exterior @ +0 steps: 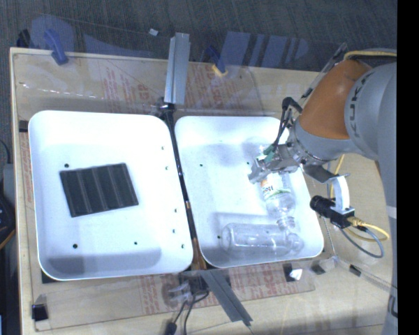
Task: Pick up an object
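Clear bottle (260,236) lying crosswise, claw (264,167) above small bottle (277,195)

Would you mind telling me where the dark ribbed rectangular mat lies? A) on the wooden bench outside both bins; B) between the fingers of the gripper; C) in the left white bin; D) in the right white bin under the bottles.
C: the dark ribbed rectangular mat lies flat on the floor of the left white bin, while the clear plastic bottles lie in the right white bin.
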`<state>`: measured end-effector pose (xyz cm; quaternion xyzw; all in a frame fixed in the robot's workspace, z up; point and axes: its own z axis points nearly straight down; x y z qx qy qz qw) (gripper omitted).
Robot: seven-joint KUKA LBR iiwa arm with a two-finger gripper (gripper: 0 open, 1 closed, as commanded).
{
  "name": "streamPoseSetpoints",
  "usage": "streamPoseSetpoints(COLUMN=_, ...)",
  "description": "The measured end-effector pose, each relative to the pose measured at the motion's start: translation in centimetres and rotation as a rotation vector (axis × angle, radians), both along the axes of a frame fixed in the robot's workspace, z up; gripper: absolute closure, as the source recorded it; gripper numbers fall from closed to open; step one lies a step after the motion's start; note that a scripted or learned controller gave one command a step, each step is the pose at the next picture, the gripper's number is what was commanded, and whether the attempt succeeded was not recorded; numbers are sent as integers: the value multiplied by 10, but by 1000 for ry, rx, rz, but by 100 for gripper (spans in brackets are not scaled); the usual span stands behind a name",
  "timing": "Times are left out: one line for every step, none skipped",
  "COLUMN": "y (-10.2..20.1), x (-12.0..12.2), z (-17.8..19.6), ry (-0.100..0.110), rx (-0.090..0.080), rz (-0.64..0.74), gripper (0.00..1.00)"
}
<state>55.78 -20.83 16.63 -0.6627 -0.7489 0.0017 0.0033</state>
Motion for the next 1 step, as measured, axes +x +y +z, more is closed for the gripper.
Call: streamPoseSetpoints(y=0, x=0, z=0, ry=0, rx=0, rz=0, gripper=0)
